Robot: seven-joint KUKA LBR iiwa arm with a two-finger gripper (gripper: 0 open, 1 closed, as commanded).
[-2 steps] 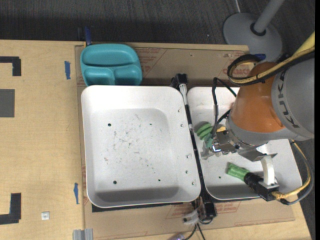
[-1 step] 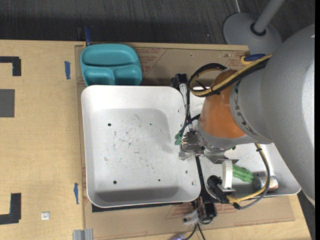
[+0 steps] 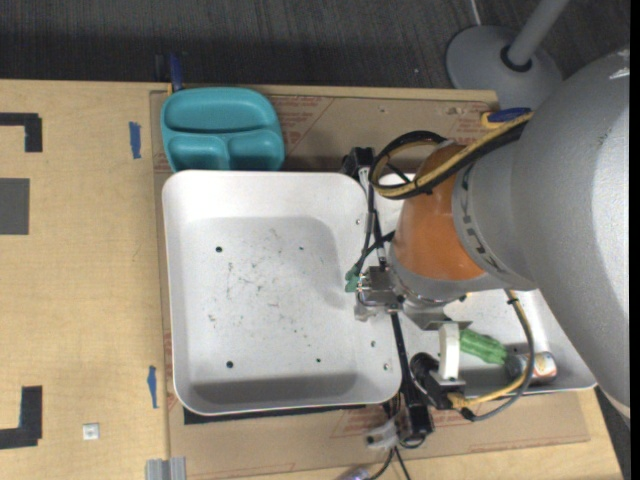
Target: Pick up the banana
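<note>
Arm [image 3: 470, 228] hangs over your right bin [image 3: 548, 333], hiding most of it; green thing [image 3: 480, 348] peeks out below; state of the hand [image 3: 382, 293], you can't tell.

Overhead, slanted down onto bench [image 3: 80, 268]

On my screen the arm [image 3: 560, 188] came in from the right and hung over the right bin [image 3: 572, 376], its orange band [image 3: 430, 238] covering most of that bin. Just below the wrist I could see a green object [image 3: 483, 348] lying in the right bin, with a small brownish thing [image 3: 543, 366] near it; I couldn't tell what either was. The left bin [image 3: 180, 268] showed a bare, scuffed floor. A teal divided tray [image 3: 222, 128] sat touching its far edge on the cardboard-covered bench [image 3: 80, 268].
</note>
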